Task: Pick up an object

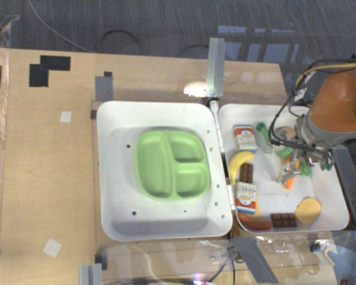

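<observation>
The arm is reaching in over the right edge of the right bin, its orange band sitting above the bin's far right corner. The gripper is hanging over the right half of that bin. Whether it is wide, narrow or holding anything cannot be told, since the wrist and cables are covering it from above.

Directly under the gripper a small orange carrot-like piece is lying, slim and pointed, tilted on the bin floor. Green leafy bits are lying just beside it on the far side, and another green scrap is sitting towards the right edge. Whether the gripper is touching the orange piece is unclear.

Other toy foods are crowding the rest of the bin. Along the left edge a red-and-white carton is lying at the far end. Nearer to the front a yellow banana is lying with a brown chocolate bar touching it, and a second carton is sitting nearer still. A reddish sausage is lying along the near edge, with a dark chocolate block beside it. A rounded yellow lump is sitting near the front right corner. A pale greenish clear item is standing beside the far carton.

The left bin is carrying a green divided tray in its middle, well apart from the gripper. Both bins are resting on the wooden bench.
</observation>
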Robot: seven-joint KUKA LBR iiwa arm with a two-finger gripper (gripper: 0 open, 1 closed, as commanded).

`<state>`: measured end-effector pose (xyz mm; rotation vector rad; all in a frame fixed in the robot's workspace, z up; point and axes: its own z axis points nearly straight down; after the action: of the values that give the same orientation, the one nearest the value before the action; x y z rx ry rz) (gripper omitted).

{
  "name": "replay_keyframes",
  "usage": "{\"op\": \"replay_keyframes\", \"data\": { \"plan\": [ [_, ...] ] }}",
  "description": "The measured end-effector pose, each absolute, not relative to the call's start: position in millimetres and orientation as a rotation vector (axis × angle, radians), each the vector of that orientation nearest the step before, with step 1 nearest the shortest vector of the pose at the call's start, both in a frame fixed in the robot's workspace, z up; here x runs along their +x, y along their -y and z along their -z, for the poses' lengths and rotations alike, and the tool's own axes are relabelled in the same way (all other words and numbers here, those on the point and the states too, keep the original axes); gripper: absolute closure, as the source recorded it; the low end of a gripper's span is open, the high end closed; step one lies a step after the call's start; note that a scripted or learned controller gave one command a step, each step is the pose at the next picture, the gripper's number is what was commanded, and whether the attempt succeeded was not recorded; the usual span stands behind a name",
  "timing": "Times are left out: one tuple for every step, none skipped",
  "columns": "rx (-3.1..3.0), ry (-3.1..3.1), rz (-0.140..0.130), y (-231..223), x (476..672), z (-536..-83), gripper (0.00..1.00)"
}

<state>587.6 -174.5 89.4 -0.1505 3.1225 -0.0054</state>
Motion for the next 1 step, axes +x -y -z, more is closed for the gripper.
{"op": "replay_keyframes", "data": {
  "plan": [
    [-0.607, -3.065, 0.009, 169.2, 571.1, -90.1, 0.00]
  ]
}}
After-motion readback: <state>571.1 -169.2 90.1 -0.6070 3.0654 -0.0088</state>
